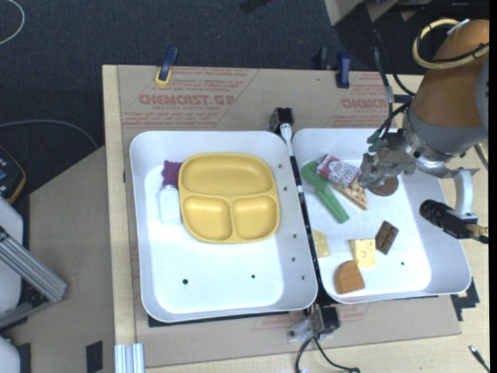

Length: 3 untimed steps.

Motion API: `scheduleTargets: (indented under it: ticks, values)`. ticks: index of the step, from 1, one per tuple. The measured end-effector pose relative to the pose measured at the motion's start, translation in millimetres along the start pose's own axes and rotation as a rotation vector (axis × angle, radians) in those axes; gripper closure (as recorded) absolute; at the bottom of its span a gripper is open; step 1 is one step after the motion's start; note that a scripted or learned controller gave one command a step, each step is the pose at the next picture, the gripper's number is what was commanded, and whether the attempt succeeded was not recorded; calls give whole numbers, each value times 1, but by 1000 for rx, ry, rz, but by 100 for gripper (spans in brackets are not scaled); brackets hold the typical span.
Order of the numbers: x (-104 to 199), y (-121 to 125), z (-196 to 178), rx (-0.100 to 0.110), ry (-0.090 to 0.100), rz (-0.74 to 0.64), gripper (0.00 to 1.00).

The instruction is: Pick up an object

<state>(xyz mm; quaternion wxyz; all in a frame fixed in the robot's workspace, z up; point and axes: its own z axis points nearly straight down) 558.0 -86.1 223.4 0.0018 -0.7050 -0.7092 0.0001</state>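
Beside one yellow tray [229, 195], two cheese pieces [362, 252].

Glossy white plastic bins [155, 231], smooth yellow plastic tray [229, 196]

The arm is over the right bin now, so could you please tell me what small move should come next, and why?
Probably a short descent, then close. The hand hovers low in the right bin, above the far end of the wafer beside the pink packet. Nothing visibly sits between its fingers, so no grasp is confirmed yet.
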Motion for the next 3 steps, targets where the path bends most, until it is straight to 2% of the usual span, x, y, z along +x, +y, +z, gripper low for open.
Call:
scheduleTargets:
  ticks: [1,3]
  values:
    - [-1,10,9,-3,-3,5,100]
    - [3,20,-2,-6,-3,5,100]
